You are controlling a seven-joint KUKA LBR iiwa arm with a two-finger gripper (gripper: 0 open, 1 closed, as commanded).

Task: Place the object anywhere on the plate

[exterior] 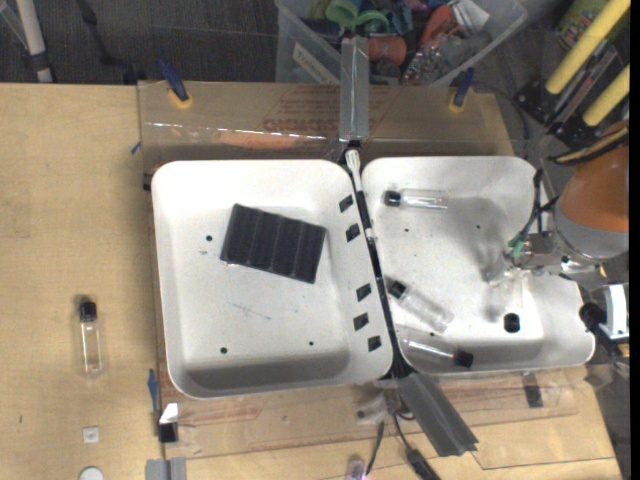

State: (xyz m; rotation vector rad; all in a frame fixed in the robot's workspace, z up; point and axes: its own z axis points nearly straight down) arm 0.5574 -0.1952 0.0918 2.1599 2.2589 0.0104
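Note:
A black ribbed rectangular plate (273, 243) lies tilted in the left bin (180, 198). In the right bin (500, 183) lie clear vials with black caps: one near the back (415, 199), one by the divider (420, 306) and one along the front wall (438, 352). A small black cap or vial end (511, 321) stands near the front right. My gripper (503, 271) hangs low over the right side of the right bin, just behind that black cap, far from the plate. Blur hides what lies under it.
A spare vial (90, 336) lies on the wooden bench left of the bins. A raised divider with black clips (360, 258) separates the two bins. A clear tub of colourful items (400, 13) stands behind them. The arm's orange band (600, 193) overhangs the right bin's edge.

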